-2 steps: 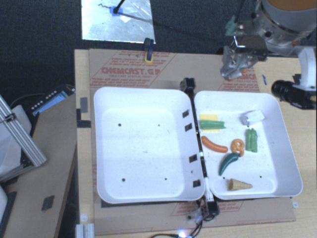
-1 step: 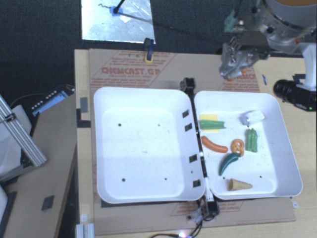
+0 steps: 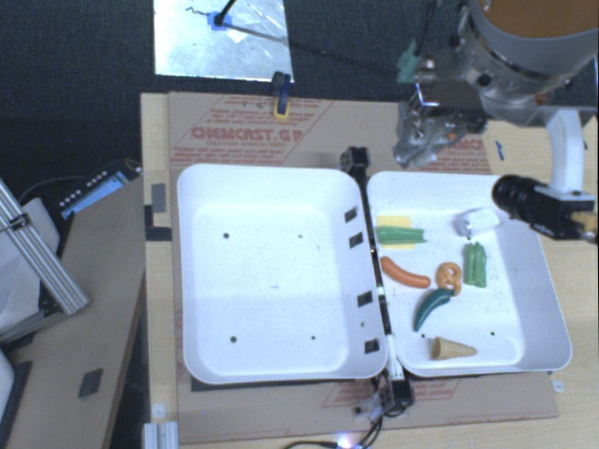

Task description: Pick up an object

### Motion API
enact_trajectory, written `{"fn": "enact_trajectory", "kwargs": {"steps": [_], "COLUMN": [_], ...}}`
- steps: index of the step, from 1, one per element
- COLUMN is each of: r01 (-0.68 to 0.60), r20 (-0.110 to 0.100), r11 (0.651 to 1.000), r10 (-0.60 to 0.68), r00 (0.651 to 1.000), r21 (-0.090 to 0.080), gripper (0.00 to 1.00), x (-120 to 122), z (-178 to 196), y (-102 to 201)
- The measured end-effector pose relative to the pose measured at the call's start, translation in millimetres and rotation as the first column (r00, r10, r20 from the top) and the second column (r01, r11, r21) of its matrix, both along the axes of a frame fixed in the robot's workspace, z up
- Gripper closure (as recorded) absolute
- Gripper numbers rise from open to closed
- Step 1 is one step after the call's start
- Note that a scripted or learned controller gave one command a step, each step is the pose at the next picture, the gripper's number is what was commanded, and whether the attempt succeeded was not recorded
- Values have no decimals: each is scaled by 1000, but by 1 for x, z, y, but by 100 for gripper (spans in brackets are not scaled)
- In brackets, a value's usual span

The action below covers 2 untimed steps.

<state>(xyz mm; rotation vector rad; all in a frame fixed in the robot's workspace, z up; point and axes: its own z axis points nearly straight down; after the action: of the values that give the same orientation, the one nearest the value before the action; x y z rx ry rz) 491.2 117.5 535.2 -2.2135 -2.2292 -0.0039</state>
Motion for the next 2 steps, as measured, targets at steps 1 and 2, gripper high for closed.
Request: {"fn": "enact_trajectory", "kwargs": {"steps": [1, 2], "r01": [2, 2], "r20": [0, 1], "r11": [1000, 1000], "r10": [-2, -2], "r00": [1000, 1000], "r21": [0, 0], "gripper": [100, 100], "x": [-5, -5], "z": [0, 0], "y": [19, 42]}}
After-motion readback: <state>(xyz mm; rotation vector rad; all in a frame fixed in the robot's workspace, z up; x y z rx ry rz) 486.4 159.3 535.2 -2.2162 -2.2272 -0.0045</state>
